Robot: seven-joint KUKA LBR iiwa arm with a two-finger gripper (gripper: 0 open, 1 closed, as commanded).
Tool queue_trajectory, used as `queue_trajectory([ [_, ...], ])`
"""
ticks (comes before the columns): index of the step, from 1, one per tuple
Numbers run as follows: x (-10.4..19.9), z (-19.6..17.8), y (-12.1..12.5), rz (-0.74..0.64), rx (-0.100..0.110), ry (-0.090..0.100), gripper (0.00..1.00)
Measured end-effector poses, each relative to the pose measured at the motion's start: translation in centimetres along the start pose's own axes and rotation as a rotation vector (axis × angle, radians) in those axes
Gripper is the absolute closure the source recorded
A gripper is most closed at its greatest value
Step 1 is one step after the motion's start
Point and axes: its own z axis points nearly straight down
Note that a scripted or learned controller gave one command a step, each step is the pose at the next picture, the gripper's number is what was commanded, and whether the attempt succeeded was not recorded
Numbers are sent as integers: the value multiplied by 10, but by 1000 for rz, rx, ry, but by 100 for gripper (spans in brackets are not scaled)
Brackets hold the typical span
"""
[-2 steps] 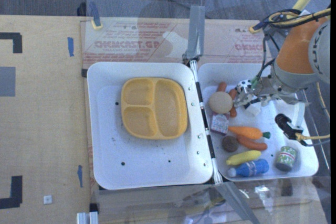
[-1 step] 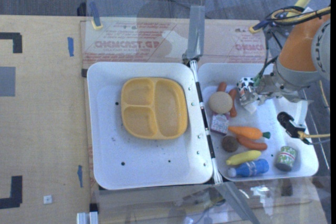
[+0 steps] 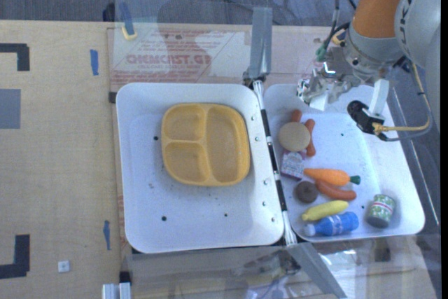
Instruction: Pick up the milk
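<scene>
Because the table (image 3: 56,150) carries two bins and the arm (image 3: 399,3) hangs over the far corner of the right bin (image 3: 402,171), well apart from the left bin (image 3: 133,171) and its yellow divided plate (image 3: 206,143), my worries all lie on the right side. The wrist hardware is a tangle of cable and metal from this angle, so I cannot tell how the jaws stand or whether anything is in them.

What I take for the milk is the small greyish carton (image 3: 292,164) lying against the near-left wall of the right bin (I say "take for" because the blue bottle (image 3: 332,224) at the front edge could also pass for it). That doubt is the first risk: going down on the wrong thing.

The second is crowding. The carton sits just below the round brown piece (image 3: 295,136), with the carrot (image 3: 325,176) just beside it on the right and a small dark lump (image 3: 305,191) near its lower corner. A descent off by a little could catch a neighbour or shove the carton under the rim.

The third is the wall itself: the carton is so close to it that one side of the jaws may land on the rim and the grasp would close on nothing. It also looks tipped over, which I judge gives a poorer face to pinch.
</scene>
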Motion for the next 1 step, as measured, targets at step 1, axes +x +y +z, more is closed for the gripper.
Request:
queue_trajectory([
  [1, -20, 49, 0, 341, 31, 0, 100],
])
